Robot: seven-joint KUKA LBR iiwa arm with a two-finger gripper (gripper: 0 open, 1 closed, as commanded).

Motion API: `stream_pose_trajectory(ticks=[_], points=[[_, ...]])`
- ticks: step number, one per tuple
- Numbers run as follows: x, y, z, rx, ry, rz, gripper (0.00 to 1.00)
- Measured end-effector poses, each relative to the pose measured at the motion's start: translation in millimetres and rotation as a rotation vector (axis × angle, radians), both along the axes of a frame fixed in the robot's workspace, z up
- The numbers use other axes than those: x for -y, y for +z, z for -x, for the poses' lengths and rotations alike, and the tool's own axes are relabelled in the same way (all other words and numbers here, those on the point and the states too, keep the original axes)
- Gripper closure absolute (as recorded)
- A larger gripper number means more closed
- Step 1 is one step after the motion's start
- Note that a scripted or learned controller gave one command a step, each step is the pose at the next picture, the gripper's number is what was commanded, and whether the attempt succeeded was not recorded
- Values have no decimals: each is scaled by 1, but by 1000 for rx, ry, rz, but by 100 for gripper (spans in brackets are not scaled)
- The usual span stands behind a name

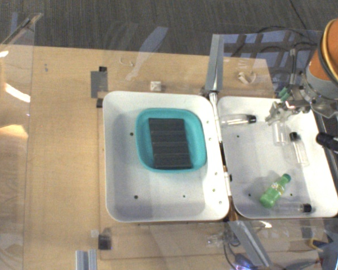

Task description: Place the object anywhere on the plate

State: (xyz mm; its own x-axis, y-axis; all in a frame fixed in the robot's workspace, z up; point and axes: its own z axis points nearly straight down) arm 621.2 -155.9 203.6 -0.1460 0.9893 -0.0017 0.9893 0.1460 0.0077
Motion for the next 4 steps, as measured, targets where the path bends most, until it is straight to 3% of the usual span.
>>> stream_pose_trajectory(ticks=[1, 2, 3, 4], points=[[-47, -44, 52, -3, 62, 0, 100], [-112, -18, 39, 0, 274, 2, 100], [-111, -18, 39, 0, 273, 2, 0], [-167, -17, 34, 0, 276, 1, 0]])
